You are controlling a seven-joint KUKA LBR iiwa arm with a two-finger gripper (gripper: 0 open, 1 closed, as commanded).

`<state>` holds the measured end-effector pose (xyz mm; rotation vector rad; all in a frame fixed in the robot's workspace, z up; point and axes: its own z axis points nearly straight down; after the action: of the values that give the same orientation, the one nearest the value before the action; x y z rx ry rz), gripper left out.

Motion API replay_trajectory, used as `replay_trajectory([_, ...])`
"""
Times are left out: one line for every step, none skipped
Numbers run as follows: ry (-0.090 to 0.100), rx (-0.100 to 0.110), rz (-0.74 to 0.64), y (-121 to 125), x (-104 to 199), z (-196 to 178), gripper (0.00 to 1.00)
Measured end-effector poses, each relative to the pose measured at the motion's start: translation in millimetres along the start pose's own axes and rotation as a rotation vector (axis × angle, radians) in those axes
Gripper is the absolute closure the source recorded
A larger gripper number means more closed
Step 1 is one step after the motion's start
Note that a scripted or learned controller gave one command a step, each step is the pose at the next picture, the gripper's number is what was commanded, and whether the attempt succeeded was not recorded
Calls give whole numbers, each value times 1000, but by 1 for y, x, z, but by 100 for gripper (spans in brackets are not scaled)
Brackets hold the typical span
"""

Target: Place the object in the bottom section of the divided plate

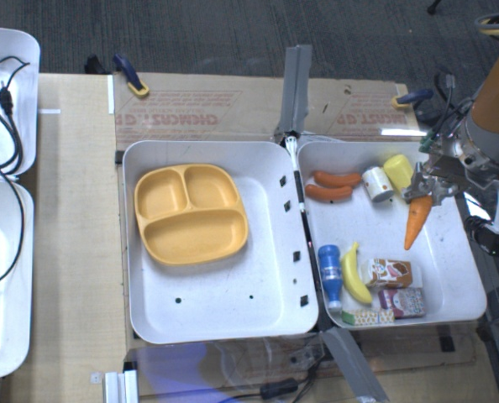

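Cartons (394, 288), a banana (354, 274) and a blue bottle (328, 274) lie along the right bin's (459, 309) near edge. At two o'clock in that bin the gripper (423, 193) pinches the carrot's (414, 222) thick end, its smooth tapered tip hanging toward six. From there the glossy yellow plate (191, 213) lies at nine o'clock, in the left bin (207, 317).

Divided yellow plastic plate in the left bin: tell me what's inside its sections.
All three sections of the divided yellow plastic plate show bare yellow surface; nothing lies in them. The white bin floor directly under the plate is covered.
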<state>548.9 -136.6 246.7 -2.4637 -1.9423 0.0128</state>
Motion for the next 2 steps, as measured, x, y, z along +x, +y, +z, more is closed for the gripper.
replay_trajectory([0,-1,-61,104,41,79,100])
replay_trajectory([1,-3,41,84,119,58,100])
